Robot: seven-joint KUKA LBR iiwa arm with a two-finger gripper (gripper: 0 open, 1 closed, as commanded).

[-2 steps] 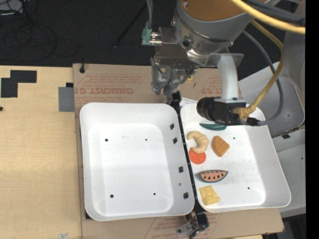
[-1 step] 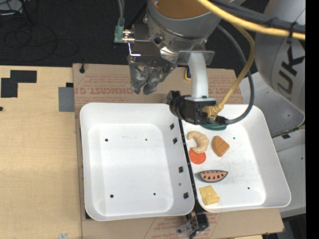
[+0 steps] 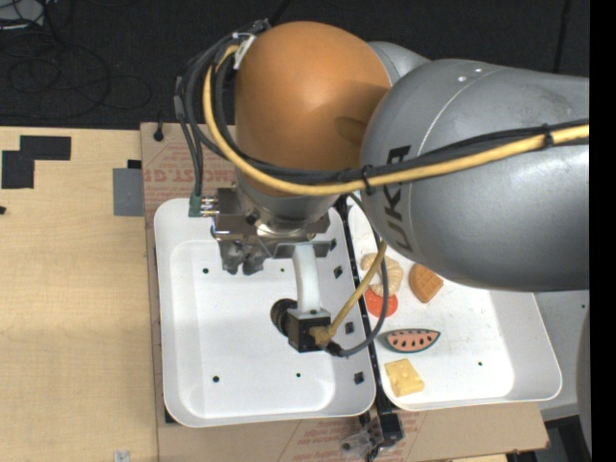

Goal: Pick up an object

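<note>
Camera view: arm [image 3: 481, 181] hung over left bin [image 3: 221, 364], gripper [image 3: 243, 258] near its far edge; open or closed, couldn't tell. Candidates all sat in right bin [image 3: 510, 354], past the shared wall: watermelon slice [image 3: 412, 339] long axis parallel to near edge, yellow block [image 3: 403, 377] at near-left corner, red piece [image 3: 380, 304] closest.

One camera, fixed above the bench [image 3: 67, 287], looking down at a slant. It takes in both bins side by side, the left bin [image 3: 221, 373] and the right bin [image 3: 510, 373]. My arm [image 3: 481, 162] enters from the right, close under the lens, looming large.
</note>
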